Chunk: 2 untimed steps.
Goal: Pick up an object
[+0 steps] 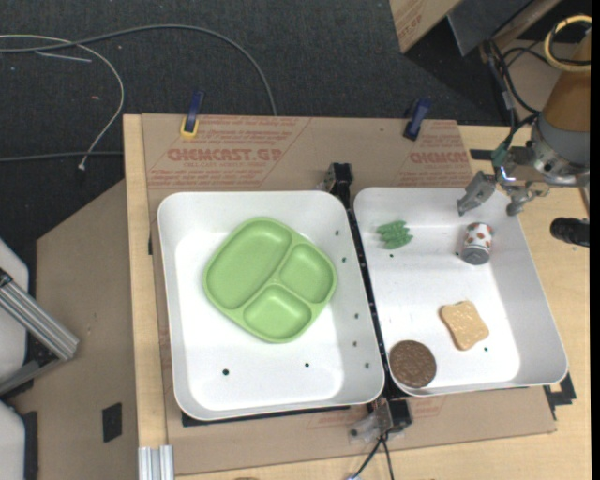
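there, small cup lies just below open hand.

Two shallow white bins are set side by side on a brown cardboard sheet printed with red lettering. The sheet is held at its far edge by two blue clamps. Grey cables are strewn over the dark floor beyond. A cardboard box is seen at the top edge.
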Available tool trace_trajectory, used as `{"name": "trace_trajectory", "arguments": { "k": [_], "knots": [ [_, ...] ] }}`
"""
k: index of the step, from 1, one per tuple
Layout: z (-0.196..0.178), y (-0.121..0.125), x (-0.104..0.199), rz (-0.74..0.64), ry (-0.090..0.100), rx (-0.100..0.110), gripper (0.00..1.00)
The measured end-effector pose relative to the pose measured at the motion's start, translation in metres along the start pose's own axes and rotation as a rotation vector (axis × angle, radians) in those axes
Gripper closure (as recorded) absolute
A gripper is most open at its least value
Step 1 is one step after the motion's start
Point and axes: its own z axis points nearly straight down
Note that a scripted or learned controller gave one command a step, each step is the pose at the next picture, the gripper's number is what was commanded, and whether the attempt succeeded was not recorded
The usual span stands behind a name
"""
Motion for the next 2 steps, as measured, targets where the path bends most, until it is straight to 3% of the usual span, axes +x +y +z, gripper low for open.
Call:
{"name": "trace_trajectory", "arguments": {
  "k": [1, 2],
  "knots": [
    [-0.003, 0.001, 0.000, -0.001, -0.001, -0.006, 0.00],
    [0.054, 0.009, 0.002, -0.002, -0.001, -0.004, 0.00]
  ]
}}
